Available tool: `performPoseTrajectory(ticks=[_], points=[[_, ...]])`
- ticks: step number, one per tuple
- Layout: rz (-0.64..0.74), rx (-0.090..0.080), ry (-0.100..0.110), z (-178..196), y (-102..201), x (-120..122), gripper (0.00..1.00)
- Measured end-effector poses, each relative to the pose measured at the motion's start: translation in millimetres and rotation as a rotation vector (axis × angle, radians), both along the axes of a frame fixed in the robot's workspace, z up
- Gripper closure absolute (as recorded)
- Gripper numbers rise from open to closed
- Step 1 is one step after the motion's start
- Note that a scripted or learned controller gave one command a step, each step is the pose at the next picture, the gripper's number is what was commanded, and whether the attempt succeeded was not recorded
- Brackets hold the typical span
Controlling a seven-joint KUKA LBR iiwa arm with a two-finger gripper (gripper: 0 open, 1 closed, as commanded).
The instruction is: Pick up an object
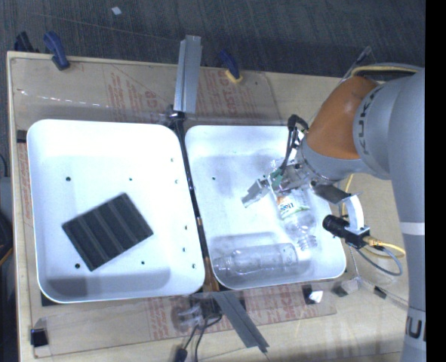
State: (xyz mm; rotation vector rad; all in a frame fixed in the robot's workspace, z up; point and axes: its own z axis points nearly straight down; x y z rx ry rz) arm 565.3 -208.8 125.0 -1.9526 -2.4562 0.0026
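Note:
My gripper (262,191) hangs low over the middle of the right bin (215,145), reaching in from the orange-banded wrist (336,127). Just to its right, touching or nearly touching it, lies a small clear plastic bottle (296,216) with a white and red label, pointing toward the bin's near right corner. A larger clear bottle (256,261) lies on its side along the near wall of the same bin. A dark ribbed rectangular pad (107,230) lies flat in the left bin (49,138), far from the gripper. Nothing is visibly held.
A grey bar (187,74) stands behind the divider between the bins. Blue clamps (55,50) hold the bench's far edge. A black and yellow cable fitting (351,232) sticks out over the right bin's right rim.

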Motion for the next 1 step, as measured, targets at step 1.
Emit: performPoseTrajectory(ticks=[1], points=[[-0.275,0.007,0.002,-33.7,3.9,-10.2,0.0]])
